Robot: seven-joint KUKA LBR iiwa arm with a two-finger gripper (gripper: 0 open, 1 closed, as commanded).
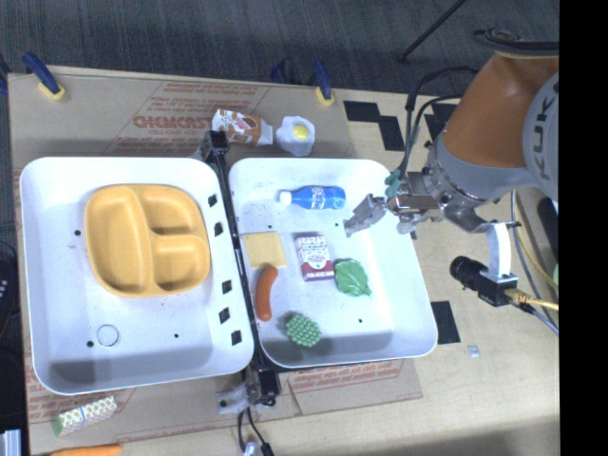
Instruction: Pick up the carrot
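Cardboard-topped bench holds two white bins; right bin (404,297) is my landmark. Arm's gripper (372,211) hovers over its upper right part, fingers look spread and holding nothing. Carrot (265,292) lies by that bin's left wall, well apart. So: approach stage, next it needs to cross left and drop down.

A dark grey carpet (190,12) filled the top of the frame. Below it lay a pale wooden bench (494,369), covered at left and centre by printed brown cardboard (171,112) held with blue clamps (43,74) at the upper edge.
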